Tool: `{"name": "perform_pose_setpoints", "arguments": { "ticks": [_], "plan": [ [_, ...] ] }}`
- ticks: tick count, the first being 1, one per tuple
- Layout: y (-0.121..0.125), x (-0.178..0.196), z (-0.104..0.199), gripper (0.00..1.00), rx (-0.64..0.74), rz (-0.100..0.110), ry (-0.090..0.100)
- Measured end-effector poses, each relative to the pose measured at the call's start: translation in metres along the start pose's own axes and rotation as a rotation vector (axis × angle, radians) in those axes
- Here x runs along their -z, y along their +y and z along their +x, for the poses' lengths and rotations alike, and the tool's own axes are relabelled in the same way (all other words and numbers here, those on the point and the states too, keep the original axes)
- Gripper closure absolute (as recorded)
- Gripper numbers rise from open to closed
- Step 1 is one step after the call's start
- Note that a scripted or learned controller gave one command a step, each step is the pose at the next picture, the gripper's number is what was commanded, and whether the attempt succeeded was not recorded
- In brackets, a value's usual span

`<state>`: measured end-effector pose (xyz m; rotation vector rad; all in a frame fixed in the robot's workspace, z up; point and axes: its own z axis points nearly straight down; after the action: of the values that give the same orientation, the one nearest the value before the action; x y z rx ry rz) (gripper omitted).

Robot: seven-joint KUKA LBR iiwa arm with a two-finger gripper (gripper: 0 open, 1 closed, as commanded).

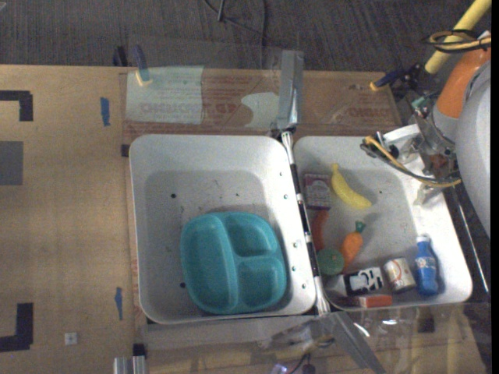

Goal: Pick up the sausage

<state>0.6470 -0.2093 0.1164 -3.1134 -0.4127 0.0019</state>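
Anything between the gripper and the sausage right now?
Nothing lies on the sausage, so it looks open from above. Across the bin floor, the banana lies roughly between it and the gripper. The carrot crowds its near side, and the bin wall its far side.

The setting is a robotics laboratory. A plywood table [62, 209] marked with blue tape [105, 111] and black squares carries two white bins [148, 209]. Loose cables [234, 6] lie on grey carpet [93, 14].

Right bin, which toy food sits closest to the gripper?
The banana, yellow, in the upper part of the right bin, nearest the gripper. The carrot and sausage lie lower and further left.
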Motion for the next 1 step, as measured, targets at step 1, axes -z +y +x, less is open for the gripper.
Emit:
{"name": "perform_pose_setpoints", "arguments": {
  "ticks": [1],
  "plan": [
    [-0.0368,-0.0293,-0.0180,0.00,-0.059,0.003,-0.002]
  ]
}}
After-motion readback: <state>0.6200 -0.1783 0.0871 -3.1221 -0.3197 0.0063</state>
